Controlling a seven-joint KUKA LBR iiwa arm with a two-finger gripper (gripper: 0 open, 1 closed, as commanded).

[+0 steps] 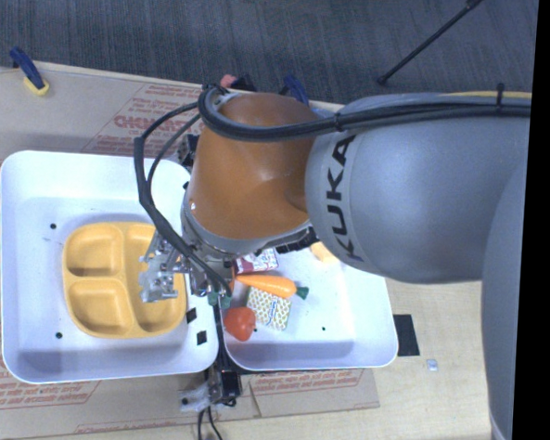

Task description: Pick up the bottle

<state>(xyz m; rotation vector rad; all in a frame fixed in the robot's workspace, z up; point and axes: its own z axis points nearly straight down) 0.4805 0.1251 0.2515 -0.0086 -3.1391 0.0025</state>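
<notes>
end effector (163, 277) over yellow tray (113, 284), bottle possibly hidden under arm

The tool (163, 277) hangs over a yellow tray (113, 284) in the left bin (18, 245); carrot (266, 285) in the right bin (365, 336).

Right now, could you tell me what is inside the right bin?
In the right bin lie a toy carrot, a red tomato-like toy and a patterned packet. The arm covers the rest, so nothing more can be made out.
</notes>
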